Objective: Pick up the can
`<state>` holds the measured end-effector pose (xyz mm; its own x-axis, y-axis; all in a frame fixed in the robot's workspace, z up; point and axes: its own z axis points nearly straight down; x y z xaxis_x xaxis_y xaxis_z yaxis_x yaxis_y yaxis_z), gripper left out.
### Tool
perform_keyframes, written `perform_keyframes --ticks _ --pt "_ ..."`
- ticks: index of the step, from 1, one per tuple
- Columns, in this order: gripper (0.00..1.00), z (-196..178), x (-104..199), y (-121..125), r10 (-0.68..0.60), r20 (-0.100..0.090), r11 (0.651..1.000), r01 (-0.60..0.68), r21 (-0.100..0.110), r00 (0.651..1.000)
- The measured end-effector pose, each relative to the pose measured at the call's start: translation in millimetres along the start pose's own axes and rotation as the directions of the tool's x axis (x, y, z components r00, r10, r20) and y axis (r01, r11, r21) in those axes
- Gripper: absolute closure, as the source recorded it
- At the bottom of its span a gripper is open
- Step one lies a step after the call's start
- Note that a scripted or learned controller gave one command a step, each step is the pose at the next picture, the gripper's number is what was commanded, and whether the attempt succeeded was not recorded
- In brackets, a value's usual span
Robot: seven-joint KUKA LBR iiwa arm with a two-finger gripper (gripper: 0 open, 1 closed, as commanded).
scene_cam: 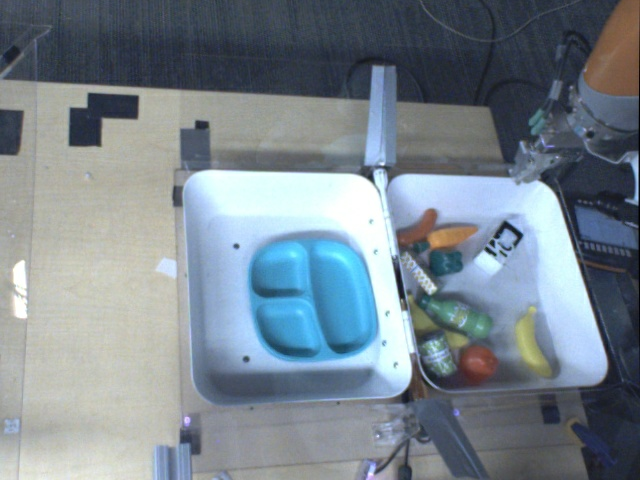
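Observation:
A small can with a green and white label lies near the front left corner of the right bin, between a green bottle and a red tomato-like ball. My gripper hangs over the bin's back right rim, far from the can, with nothing seen in it. The arm's orange band is at the top right.
The right bin also holds a carrot, a red sausage, a teal object, a white box, a banana and a striped stick. The left bin holds a blue divided plate.

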<state>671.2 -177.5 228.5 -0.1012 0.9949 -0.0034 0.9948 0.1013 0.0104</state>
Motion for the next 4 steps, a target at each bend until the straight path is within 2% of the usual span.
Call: perform_keyframes --ticks 1,2,3,4 --pt "1.0 -110 0 0 -0.099 0.0 0.995 0.099 0.0 0.995" --pt "1.0 -92 27 3 -0.151 -0.001 0.989 0.151 0.002 0.989" --pt "1.0 -62 103 10 -0.202 -0.003 0.979 0.202 0.002 0.979" --pt "1.0 -135 178 18 -0.407 -0.003 0.914 0.407 -0.001 0.914"
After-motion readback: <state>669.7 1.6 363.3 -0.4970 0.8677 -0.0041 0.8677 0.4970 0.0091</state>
